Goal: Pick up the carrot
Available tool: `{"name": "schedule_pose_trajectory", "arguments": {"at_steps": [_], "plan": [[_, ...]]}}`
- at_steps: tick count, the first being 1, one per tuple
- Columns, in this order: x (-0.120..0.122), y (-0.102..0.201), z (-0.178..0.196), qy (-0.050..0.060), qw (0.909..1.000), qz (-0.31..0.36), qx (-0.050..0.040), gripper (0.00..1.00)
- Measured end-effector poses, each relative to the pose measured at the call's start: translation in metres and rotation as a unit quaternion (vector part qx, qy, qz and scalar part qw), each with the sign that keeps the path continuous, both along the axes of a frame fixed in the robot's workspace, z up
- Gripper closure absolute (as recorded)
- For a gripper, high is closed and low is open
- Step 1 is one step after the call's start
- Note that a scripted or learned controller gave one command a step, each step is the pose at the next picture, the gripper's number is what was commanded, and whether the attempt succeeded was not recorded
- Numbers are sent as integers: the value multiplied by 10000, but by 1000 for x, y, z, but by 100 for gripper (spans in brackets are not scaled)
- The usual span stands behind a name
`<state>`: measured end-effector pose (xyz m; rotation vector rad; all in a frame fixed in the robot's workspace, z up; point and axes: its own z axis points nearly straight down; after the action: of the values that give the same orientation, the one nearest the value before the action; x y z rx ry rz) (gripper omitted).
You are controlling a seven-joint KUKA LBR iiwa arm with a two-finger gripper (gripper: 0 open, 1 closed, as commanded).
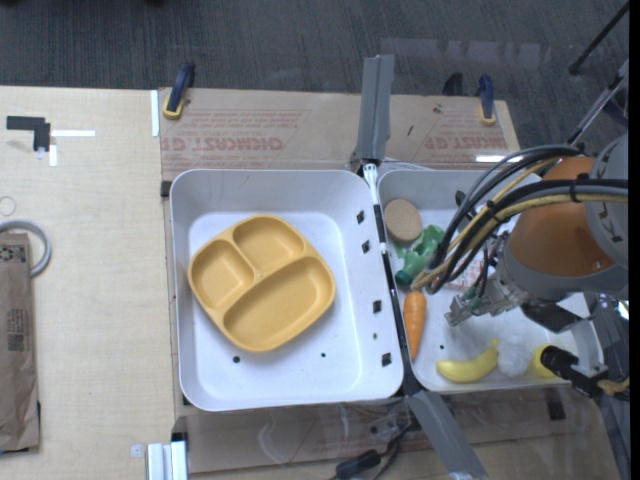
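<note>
in the camera view, two white bins sit side by side on the tabletop, the left bin in the middle of the frame and the right bin toward the right edge. a yellow divided plate lies in the left bin, tilted at an angle.

the carrot lies in the right bin, close against its left wall, pointing toward the bottom of the frame. just above it is a green toy, and above that a round tan piece. a banana lies near the bin's lower edge, to the right of the carrot's tip, with a white lump beside it.

the arm, grey with an orange band, hangs over the right side of this bin, with black cables looping from it. the tool sits to the right of the carrot, apart from it and above the banana. whether the tool is wide or narrow cannot be told from here. nothing shows in its grip.

a brown paper bag lies at the left edge of the frame.
</note>
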<state>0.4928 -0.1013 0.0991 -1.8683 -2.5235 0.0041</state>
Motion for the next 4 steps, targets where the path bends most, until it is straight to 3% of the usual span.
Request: {"name": "schedule_pose_trajectory", "arguments": {"at_steps": [1,2,3,4], "plan": [[37,-63,-7,-22,9774,2113,-4,100],[47,-121,-7,-23,9993,385,-7,100],[135,-120,-6,-30,9673,2536,-10,100],[135,-120,-7,-22,9673,2535,-4,0]]}}
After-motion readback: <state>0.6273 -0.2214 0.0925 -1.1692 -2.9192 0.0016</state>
